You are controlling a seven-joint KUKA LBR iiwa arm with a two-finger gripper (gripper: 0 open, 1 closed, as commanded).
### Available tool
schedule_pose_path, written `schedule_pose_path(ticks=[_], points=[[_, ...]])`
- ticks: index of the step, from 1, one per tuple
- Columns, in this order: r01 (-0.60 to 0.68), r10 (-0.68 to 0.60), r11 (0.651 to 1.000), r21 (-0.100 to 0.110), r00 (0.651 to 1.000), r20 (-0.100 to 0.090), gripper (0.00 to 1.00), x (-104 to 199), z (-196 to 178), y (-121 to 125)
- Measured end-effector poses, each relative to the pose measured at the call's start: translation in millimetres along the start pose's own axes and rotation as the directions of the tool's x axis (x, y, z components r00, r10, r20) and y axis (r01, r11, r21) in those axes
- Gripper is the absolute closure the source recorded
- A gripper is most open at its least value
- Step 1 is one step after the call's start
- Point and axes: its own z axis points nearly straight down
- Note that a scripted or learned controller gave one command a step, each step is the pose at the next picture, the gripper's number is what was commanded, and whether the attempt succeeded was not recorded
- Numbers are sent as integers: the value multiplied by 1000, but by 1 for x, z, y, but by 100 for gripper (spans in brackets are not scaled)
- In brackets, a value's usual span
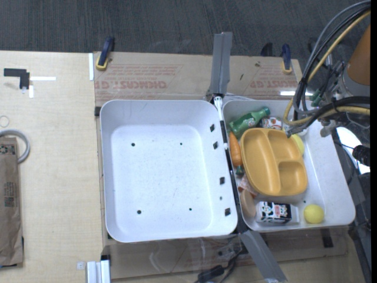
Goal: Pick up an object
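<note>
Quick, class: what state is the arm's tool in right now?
Tool: cannot be told; it sits at the right bin's far right edge among cables.

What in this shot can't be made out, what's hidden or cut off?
- Gripper: the arm is cut off by the camera view's right edge and tangled in cables, so its fingers can't be read.
- Green bottle: partly covered by the yellow divided tray.
- Orange object: mostly hidden by that tray.
- Black-and-white carton: print too small.

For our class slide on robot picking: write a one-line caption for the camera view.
Right bin crowded with a yellow divided tray, green bottle and yellow ball.
</note>
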Motion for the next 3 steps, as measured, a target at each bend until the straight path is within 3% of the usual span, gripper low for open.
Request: schedule_pose_path(ticks=[1, 2, 3], points=[[241, -241, 970, -1, 970, 0, 0, -35, 76, -67], [354, -354, 935, -2, 935, 1, 0, -48, 95, -40], [370, -370, 929, -7, 929, 5, 0, -85, 189, -13]])
